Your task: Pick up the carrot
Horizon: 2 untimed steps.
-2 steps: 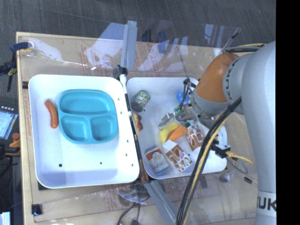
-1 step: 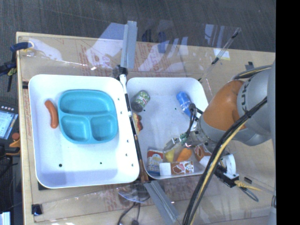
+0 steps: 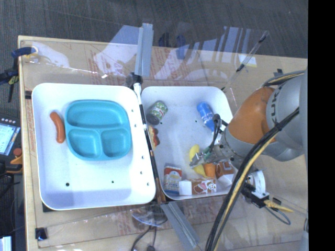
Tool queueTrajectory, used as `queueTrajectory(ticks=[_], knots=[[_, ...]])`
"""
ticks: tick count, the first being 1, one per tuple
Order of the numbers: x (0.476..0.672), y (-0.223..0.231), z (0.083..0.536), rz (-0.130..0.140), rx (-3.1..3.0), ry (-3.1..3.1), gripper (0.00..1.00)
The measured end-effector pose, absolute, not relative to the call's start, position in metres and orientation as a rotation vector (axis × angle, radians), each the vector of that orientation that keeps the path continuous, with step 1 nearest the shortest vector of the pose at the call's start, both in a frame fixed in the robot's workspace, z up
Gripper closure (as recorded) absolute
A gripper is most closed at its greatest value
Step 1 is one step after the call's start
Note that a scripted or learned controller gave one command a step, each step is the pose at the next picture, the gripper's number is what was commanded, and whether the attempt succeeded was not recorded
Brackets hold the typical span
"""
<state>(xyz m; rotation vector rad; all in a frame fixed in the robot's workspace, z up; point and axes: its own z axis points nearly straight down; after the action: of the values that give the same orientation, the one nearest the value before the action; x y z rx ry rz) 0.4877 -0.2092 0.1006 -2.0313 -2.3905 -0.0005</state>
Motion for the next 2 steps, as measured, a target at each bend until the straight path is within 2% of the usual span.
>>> queueTrajectory(ticks=[1,2], knots=[[0.513,-0.177,0.204,0.002,-2.165,-2.272,1.0],[0.497,-0.206,0.09,0.001,-2.019,-2.402,1.0]])
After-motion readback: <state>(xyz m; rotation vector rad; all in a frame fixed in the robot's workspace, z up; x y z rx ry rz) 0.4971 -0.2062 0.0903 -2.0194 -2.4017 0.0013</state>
